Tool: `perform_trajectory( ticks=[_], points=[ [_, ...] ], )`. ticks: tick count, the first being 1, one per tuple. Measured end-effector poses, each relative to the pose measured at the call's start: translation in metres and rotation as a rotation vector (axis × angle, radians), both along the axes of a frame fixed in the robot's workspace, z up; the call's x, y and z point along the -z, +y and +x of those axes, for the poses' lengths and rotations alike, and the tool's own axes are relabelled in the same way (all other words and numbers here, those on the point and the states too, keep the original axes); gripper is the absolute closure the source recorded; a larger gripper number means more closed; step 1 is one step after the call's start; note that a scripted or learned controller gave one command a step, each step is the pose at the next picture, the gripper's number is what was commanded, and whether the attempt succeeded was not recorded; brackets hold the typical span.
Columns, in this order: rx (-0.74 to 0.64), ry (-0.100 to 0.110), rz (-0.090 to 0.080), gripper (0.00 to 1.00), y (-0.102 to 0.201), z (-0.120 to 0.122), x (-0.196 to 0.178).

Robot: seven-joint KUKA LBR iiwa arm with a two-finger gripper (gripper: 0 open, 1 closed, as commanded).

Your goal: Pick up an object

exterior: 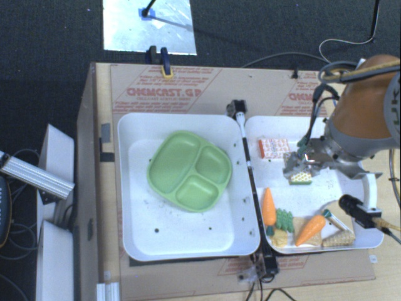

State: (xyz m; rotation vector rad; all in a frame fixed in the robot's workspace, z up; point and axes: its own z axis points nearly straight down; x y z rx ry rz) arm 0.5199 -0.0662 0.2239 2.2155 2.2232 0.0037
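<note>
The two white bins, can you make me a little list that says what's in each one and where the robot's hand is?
left bin: one green plate with three sections, nothing on it
right bin: red-and-white packet near the back, small yellow checked piece, two toy carrots, green leafy toy, a pale wedge in the front corner
hand: low over the right bin, just above the yellow checked piece
holding something: cannot tell
arm: orange and grey, reaching in from the right
</note>
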Motion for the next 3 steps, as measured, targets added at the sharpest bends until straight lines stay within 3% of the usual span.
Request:
perform_trajectory(
  ticks=[1, 2, 3],
  points=[
    [0.001, 0.001, 0.000, 1.00, -0.009, -0.001, -0.017],
    [-0.001, 0.002, 0.002, 1.00, 0.069, 0.011, -0.032],
    [0.002, 0.002, -0.001, 1.00, 0.019, 0.018, -0.020]
  ],
)
